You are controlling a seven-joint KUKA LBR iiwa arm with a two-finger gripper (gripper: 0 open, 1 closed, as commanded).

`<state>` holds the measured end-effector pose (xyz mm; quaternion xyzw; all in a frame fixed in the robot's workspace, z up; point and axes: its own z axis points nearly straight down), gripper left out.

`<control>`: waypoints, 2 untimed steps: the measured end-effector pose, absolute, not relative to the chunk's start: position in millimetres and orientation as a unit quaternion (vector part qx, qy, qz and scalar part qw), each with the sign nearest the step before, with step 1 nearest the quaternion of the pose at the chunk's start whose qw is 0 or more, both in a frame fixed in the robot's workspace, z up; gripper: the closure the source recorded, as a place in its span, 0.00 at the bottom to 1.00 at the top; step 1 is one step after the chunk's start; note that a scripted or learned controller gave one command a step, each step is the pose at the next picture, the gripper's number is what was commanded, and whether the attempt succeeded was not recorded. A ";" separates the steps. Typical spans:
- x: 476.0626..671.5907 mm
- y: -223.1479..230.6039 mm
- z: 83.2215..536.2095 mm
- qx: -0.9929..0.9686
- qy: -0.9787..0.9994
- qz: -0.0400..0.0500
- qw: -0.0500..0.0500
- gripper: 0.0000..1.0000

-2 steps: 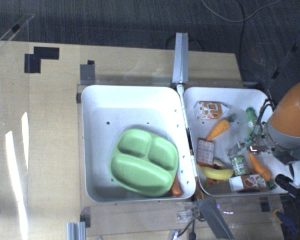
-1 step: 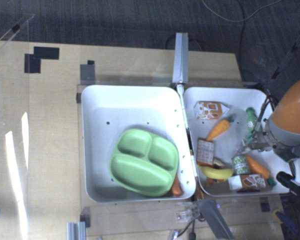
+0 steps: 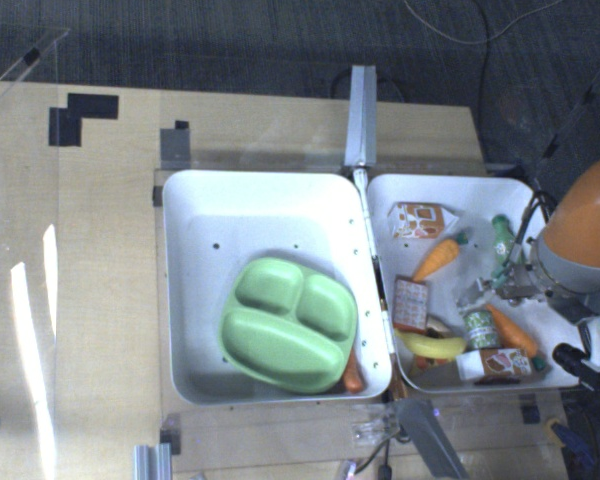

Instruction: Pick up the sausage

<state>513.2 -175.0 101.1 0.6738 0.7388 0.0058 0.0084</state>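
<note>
Reaching arm (image 3: 585, 233) over right bin (image 3: 460, 190)

grey arm (image 3: 580, 268) with a rounded orange band and black cables.

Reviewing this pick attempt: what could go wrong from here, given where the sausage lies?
1. The sausage lies wedged between the green plate and the left bin's wall, so a grasp may be blocked.
2. The pincer sits over the cluttered right bin, near a carrot and a banana; it could grab those instead.
</note>
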 end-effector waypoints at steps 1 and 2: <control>515.3 -174.5 112.3 0.673 0.739 0.007 0.011 1.00; 515.2 -174.6 112.2 0.674 0.739 0.007 0.010 0.00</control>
